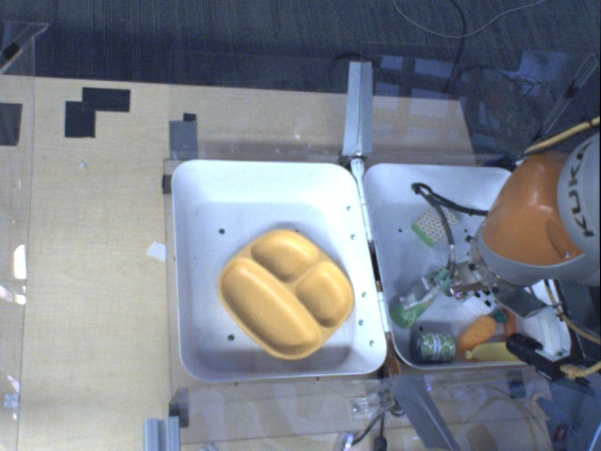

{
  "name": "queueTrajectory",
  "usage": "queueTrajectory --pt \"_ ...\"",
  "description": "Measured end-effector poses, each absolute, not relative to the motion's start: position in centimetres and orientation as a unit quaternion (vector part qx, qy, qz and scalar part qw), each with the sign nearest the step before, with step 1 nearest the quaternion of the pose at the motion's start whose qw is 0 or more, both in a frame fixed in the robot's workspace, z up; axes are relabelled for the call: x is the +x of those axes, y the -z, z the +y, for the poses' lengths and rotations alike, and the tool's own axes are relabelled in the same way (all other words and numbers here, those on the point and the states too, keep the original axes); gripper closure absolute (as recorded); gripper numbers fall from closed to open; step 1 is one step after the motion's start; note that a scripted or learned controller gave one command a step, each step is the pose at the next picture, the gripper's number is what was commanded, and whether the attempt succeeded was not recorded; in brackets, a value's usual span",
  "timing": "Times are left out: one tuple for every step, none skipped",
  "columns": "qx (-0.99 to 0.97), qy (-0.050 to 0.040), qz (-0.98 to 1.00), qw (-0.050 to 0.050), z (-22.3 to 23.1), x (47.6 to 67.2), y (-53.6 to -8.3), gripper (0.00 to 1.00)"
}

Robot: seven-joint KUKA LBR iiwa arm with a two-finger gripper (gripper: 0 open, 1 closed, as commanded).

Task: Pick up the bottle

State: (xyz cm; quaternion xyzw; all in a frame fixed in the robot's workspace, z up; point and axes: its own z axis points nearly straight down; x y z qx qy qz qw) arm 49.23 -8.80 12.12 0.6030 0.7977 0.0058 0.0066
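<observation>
The bottle (414,304) is small, green and see-through, and lies tilted in the right bin (394,205) near its left wall. My gripper (457,280) hangs low over the middle of that bin, right at the bottle's upper right end. The grey wrist and the orange band (533,216) reach in from the right and hide the bin's right part. Whether the gripper touches the bottle is not clear from this angle.
A green can (435,346), an orange carrot (480,330) and a yellow item (488,351) lie along the right bin's front wall. A green-and-white mesh piece (431,225) lies farther back. The left bin (197,252) holds a yellow divided dish (285,292).
</observation>
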Motion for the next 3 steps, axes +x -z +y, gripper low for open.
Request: queueTrajectory --pt "0.661 -0.006 0.751 0.006 -8.7 49.3 -9.0 0.0" --pt "0.66 -0.008 0.751 0.009 -8.7 49.5 -10.2 1.0" --pt "0.712 -0.0019 0.703 0.003 -4.9 50.2 -25.4 1.0"
